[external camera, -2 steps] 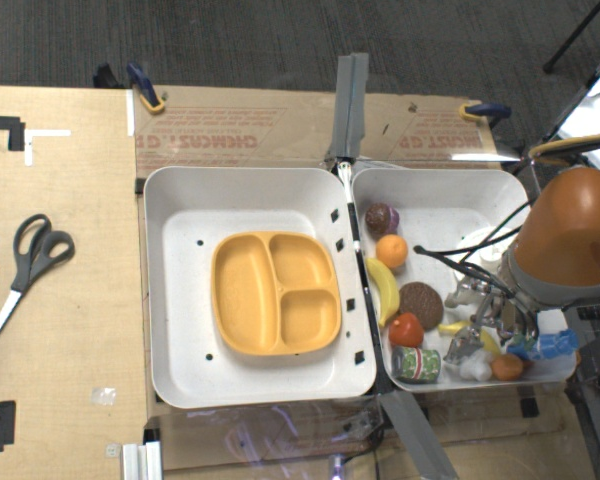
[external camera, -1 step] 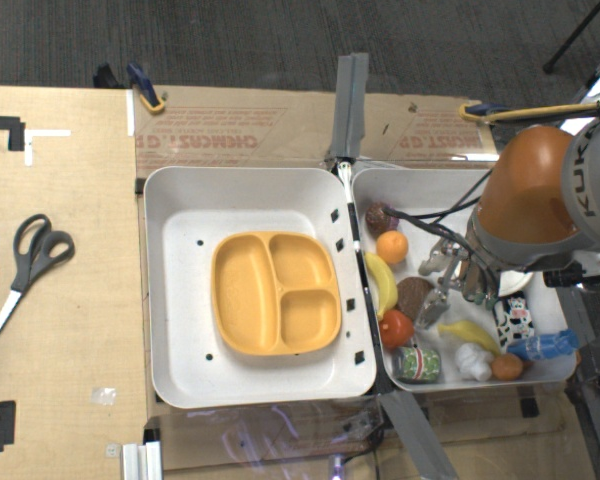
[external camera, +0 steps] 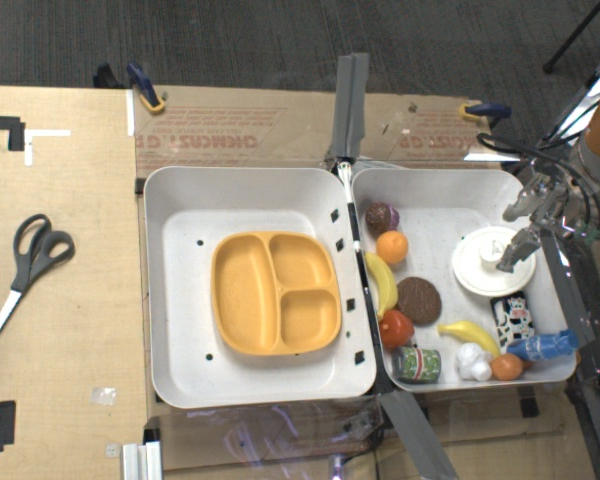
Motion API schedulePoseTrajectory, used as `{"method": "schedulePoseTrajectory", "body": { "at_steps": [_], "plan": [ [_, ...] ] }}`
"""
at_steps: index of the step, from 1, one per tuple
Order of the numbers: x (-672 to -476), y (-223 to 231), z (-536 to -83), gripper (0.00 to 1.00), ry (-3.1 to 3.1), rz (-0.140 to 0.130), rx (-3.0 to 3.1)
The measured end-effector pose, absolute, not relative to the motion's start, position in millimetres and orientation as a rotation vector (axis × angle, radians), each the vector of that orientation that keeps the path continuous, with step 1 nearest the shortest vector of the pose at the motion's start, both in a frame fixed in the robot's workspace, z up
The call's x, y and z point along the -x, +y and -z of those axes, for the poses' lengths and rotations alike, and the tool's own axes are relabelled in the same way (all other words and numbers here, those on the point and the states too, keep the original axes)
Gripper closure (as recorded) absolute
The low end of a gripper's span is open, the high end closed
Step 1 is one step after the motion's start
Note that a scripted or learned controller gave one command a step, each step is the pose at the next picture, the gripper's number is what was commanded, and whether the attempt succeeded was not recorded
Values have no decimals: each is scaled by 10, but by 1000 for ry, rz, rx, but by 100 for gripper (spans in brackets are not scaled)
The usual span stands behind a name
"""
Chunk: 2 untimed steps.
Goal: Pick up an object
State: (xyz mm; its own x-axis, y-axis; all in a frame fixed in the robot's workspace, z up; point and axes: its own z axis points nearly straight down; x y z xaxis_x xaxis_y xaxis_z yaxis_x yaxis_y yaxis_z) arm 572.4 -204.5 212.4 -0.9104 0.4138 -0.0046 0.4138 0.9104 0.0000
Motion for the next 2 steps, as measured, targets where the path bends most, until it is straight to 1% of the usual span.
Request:
{"method": "schedulePoseTrajectory", "body": {
  "at_steps": [1, 2],
  "plan": [
    [-5696, -1646, -932, 0, 3071, 0, -638],
    [-6483, -1046, -970, 0, 3087, -1, -544]
  ]
}}
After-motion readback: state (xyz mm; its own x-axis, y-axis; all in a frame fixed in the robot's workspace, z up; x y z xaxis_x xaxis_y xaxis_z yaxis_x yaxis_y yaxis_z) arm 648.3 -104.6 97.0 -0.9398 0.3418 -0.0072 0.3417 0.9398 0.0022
